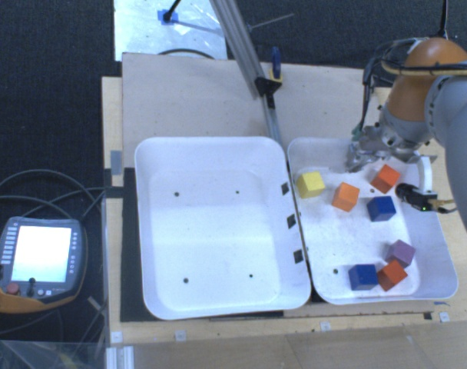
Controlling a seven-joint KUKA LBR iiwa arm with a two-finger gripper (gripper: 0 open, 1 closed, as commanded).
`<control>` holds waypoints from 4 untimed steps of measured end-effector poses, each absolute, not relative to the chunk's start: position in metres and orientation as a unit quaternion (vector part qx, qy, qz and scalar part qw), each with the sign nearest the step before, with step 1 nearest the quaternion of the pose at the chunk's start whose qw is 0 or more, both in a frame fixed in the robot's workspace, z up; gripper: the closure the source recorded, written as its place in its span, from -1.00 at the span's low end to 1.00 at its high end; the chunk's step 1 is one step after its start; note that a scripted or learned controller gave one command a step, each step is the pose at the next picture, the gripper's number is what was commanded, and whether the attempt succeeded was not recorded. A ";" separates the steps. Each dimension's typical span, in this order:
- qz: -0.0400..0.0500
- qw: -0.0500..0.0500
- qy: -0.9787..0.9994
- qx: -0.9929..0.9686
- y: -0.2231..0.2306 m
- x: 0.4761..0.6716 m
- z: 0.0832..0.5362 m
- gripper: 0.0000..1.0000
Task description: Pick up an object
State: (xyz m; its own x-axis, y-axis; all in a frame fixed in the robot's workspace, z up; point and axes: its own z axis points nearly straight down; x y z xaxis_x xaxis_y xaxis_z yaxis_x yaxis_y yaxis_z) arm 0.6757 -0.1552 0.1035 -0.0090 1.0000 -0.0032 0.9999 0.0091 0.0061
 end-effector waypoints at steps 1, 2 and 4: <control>0.002 0.004 0.708 0.706 -0.160 0.670 0.164 1.00; 0.003 0.005 0.709 0.705 -0.153 0.673 0.227 1.00; 0.002 0.001 0.711 0.704 -0.101 0.669 0.263 1.00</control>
